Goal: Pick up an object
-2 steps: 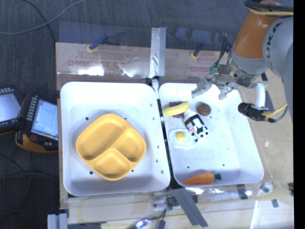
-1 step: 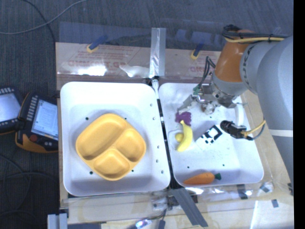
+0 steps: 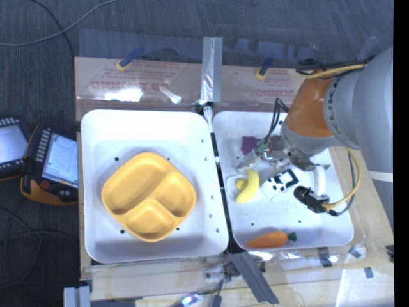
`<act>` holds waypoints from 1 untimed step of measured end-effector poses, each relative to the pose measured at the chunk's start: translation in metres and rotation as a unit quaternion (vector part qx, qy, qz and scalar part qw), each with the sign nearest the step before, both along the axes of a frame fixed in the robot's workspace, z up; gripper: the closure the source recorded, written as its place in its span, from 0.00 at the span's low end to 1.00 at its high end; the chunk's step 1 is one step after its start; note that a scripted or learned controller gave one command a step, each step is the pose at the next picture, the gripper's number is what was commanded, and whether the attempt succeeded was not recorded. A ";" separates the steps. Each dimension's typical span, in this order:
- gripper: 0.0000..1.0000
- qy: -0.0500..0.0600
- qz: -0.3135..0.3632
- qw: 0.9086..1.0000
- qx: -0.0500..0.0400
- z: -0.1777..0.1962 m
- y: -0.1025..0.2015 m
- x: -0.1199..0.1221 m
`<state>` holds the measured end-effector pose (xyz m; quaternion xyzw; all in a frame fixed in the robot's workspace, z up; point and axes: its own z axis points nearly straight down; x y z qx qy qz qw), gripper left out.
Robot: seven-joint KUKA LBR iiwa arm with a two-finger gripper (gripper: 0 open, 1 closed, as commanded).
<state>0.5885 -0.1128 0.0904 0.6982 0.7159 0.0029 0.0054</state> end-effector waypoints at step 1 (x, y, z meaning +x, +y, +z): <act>1.00 -0.003 0.000 1.000 0.001 0.012 0.001 0.002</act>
